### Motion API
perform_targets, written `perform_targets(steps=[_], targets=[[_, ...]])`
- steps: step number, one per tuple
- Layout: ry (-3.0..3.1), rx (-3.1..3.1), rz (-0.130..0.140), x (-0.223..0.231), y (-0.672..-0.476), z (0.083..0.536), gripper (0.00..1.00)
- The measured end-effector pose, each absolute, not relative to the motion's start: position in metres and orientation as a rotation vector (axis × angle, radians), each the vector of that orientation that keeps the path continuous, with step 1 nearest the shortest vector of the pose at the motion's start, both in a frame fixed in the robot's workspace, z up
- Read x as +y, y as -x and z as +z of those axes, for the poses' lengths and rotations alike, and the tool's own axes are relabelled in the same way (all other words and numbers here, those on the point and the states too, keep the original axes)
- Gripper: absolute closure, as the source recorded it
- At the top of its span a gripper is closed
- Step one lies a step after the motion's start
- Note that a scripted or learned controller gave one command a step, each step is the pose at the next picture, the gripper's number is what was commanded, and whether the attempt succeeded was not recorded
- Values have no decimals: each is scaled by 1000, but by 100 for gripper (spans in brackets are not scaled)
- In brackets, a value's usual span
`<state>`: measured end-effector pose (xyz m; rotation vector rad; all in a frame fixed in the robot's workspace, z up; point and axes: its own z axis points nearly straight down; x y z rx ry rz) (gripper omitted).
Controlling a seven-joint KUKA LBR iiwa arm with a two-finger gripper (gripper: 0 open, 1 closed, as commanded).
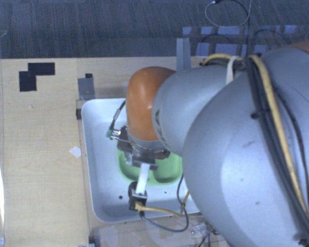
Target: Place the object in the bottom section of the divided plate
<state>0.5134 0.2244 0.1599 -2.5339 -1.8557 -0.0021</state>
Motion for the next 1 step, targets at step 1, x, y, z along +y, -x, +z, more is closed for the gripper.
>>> perform_targets(steps=[1], targets=[[2534,-1856,-2,224,-513,160,0]])
